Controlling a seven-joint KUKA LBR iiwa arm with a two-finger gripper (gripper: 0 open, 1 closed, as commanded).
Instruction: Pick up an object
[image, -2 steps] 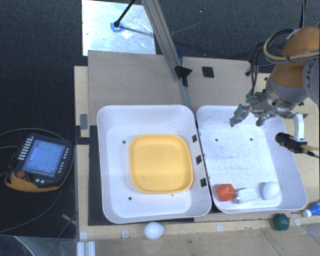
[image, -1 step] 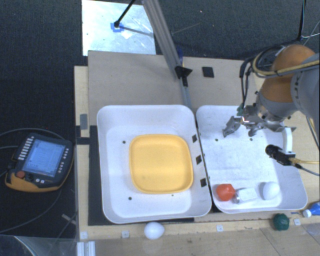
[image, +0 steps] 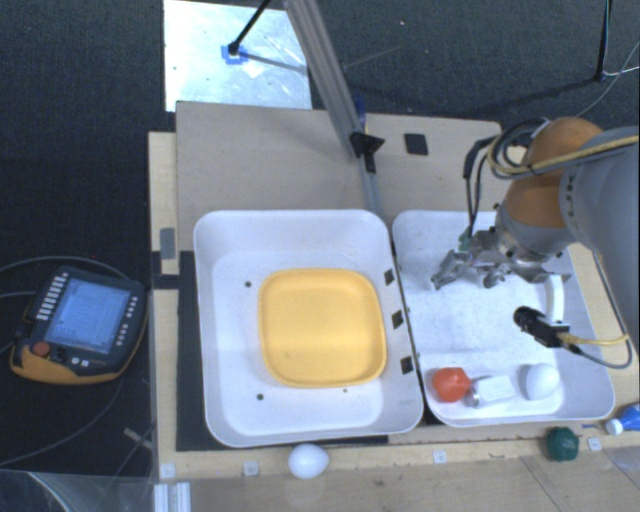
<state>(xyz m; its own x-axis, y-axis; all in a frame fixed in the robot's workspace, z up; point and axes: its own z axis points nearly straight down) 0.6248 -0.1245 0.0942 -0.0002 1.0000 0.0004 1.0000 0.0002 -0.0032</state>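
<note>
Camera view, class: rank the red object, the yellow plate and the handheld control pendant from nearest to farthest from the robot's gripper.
Measured from the gripper, over the right bin:
1. Red object: same bin, near its front edge, below the gripper in the picture.
2. Yellow plate: middle of the left bin, on the gripper's left in the picture.
3. Control pendant: on the dark floor, far left, beyond both bins.

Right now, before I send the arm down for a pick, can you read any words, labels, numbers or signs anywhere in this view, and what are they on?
No text can be read in this view.
Handheld controller on the floor left of the bench: its blue screen is lit, but too small and blurred to read.
Small dark tags along the white bins' shared edge: no legible marks.
Small white bottle in the right bin: no readable label.
</note>
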